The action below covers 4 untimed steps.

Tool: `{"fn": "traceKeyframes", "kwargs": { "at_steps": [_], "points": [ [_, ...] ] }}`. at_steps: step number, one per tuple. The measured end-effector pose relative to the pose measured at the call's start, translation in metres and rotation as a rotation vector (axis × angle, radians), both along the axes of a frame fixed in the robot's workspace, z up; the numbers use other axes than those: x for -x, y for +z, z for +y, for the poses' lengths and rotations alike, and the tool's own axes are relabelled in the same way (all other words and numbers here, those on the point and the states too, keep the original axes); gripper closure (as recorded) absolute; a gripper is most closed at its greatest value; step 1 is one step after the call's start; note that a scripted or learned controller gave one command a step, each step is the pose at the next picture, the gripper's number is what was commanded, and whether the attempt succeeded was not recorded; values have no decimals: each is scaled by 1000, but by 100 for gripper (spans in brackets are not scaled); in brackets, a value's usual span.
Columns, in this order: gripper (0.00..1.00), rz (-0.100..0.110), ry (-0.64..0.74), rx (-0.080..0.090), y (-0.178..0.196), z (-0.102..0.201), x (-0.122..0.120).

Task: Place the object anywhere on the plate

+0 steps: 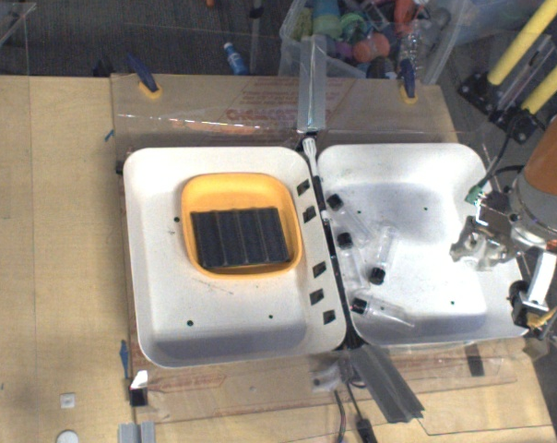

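Note:
A dark grey ribbed rectangular object lies flat on the yellow plate, which sits in the left white bin. The object covers the plate's middle and front. My gripper hangs over the right edge of the right bin, far from the plate, with the grey arm and its orange band behind it at the frame's right side. Nothing is visibly held in it.
Several small clear plastic pieces with black caps lie along the left and middle of the right bin. A row of black clips runs down the divider between the bins. A box of colourful toys stands behind the bench.

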<state>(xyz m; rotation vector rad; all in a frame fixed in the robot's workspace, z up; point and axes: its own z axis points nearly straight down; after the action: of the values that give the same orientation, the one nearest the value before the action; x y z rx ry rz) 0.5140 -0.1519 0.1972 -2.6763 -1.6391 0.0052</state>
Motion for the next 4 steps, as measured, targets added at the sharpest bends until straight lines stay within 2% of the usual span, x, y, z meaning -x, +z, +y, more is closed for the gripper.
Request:
{"fn": "traceKeyframes", "kwargs": {
  "at_steps": [1, 2, 3, 4],
  "points": [
    [100, -6, 294, 2, 12, -6, -39],
    [100, -6, 558, 2, -18, 8, -104],
    [100, -7, 731, 3, 6, 5, -141],
    [100, -9, 936, 3, 35, 7, -154]
  ]
}}
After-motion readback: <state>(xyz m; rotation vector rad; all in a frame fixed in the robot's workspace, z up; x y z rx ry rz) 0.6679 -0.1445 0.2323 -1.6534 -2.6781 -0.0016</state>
